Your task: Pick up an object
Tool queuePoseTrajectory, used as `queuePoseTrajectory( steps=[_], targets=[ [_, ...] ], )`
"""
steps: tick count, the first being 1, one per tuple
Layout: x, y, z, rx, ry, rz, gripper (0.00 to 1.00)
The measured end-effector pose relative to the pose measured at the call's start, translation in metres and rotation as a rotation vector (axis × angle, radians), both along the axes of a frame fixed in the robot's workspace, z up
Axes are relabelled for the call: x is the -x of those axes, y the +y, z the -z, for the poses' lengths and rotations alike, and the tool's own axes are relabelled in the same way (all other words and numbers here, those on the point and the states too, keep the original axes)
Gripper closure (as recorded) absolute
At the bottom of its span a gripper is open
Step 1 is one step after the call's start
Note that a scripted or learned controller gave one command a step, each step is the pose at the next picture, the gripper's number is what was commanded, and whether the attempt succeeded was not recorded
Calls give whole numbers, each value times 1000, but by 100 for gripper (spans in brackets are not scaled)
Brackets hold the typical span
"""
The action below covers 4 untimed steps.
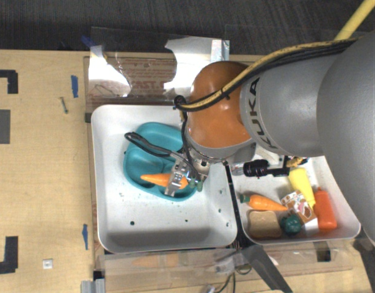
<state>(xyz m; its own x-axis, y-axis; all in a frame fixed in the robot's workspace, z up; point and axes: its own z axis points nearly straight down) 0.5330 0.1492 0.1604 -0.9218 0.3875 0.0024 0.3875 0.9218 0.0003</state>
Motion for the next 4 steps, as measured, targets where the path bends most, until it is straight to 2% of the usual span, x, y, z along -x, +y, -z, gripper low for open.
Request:
queuePoseTrajectory(
  steps=[1, 2, 3, 4],
  targets=[
    [-46, -10, -53, -1, -10, 8, 100],
    [-70, -23, 44, -2, -24, -161, 100],
    [-98, 7, -71, -2, -16, -116, 100],
    [-28, 44, -45, -1, -3, -139, 100]
  ],
)
